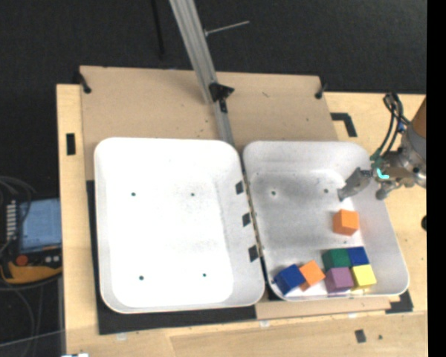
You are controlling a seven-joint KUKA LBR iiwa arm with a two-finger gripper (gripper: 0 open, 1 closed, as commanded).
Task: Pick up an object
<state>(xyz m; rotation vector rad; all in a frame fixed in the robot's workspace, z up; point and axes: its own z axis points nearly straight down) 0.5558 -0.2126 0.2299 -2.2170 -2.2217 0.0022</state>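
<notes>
- Orange cube [346,222], the likeliest thing to pick, sits alone on the floor of the right bin [297,162], apart from the other blocks and just below and left of the gripper [369,183].
- Standing alone probably makes it the easiest target, since there is free space on every side for a finger to come down.
- The gripper hangs over the bin's upper right part with its two fingers spread apart and nothing between them; one grey finger [351,184] points down-left toward the bin floor.
- The other blocks are huddled in the bin's lower right corner: a blue cube [288,277] touching a second orange cube [311,272], then a green cube [337,259], a dark blue cube [357,256], a purple cube [340,278] and a yellow cube [364,275] packed side by side.
- Packed that tightly, they would be awkward to grip.
- All the blocks look like small, matte, flat-faced cubes with sharp edges.
- Both bins are shallow, white and round-cornered; the right one shows grey scuffing across its floor, while the left bin [111,162] is cleaner.
</notes>
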